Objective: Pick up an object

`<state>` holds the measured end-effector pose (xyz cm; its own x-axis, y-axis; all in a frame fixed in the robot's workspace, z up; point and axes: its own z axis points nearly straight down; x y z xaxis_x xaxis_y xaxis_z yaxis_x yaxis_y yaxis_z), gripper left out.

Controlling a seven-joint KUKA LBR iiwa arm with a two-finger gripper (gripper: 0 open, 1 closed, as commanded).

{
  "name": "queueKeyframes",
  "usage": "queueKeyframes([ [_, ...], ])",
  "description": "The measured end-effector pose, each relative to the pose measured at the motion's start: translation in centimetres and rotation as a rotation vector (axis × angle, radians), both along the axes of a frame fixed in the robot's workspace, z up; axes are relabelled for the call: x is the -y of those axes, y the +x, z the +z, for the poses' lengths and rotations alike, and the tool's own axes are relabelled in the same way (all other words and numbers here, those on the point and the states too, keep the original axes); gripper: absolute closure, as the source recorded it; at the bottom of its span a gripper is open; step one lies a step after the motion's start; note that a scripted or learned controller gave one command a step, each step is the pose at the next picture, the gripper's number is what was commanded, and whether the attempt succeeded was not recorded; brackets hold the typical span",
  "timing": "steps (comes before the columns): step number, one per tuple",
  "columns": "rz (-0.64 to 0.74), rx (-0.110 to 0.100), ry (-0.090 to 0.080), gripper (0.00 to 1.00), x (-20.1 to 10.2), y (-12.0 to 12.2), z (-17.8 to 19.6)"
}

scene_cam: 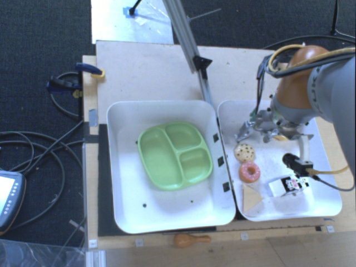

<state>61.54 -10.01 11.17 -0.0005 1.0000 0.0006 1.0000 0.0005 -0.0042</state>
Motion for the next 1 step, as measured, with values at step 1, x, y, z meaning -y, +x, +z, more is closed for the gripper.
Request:
queueKeyframes([
  [1, -0.001, 0.008, 0.0, 1.0, 0.06, 0.25, 1.45],
])
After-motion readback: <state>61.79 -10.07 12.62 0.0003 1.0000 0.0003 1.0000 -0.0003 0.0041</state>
